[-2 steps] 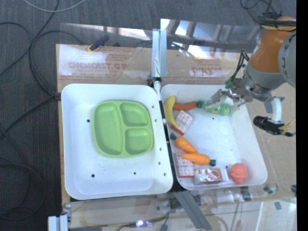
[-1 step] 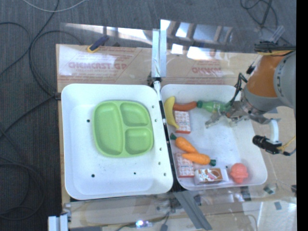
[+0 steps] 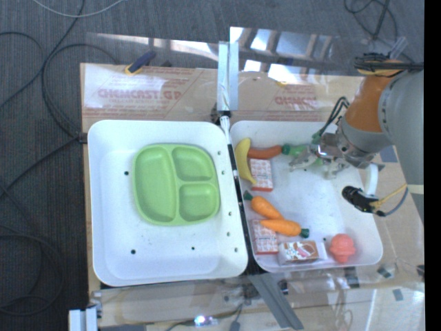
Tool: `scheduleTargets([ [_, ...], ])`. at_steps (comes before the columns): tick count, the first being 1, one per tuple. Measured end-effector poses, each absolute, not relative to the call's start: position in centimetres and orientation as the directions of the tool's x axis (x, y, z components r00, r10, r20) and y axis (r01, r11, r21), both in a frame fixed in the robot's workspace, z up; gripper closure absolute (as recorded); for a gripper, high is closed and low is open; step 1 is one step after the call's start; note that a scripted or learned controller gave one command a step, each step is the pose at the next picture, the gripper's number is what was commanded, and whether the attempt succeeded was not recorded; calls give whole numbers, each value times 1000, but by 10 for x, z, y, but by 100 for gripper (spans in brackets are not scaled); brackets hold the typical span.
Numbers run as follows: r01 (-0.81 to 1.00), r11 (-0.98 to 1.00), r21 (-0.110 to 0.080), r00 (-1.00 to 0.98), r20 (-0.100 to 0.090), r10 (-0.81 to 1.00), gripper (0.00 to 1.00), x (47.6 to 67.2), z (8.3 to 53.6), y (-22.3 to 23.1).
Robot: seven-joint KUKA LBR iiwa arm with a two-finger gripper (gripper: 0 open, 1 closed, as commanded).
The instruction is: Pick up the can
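Can (image 3: 301, 252): showing as a small tan-edged item wearing a white label with red print; blur is leaving its exact shape uncertain.
Pose: lying on its side.
Place: resting in the right bin (image 3: 377, 234), close to the front wall.

My grey arm (image 3: 406, 126) wears an orange band; the left white bin (image 3: 103, 205) holds a lime-green divided plate (image 3: 177, 184); the right bin, orange carrots (image 3: 279, 225).
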State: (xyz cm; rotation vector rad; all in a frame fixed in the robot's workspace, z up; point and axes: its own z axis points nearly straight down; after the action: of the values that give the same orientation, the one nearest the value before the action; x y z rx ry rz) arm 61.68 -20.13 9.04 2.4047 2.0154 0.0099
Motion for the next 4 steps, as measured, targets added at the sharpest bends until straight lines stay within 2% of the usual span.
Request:
scheduleTargets([
  [1, 985, -172, 12, 172, -6, 985, 0, 601, 90, -197],
  [2, 982, -189, 12, 189, -5, 982, 0, 604, 90, -177],
  [3, 972, -234, -21, 234, 3, 972, 0, 649, 87, -199],
  [4, 993, -120, -3, 120, -2, 993, 0, 645, 106, -209],
])
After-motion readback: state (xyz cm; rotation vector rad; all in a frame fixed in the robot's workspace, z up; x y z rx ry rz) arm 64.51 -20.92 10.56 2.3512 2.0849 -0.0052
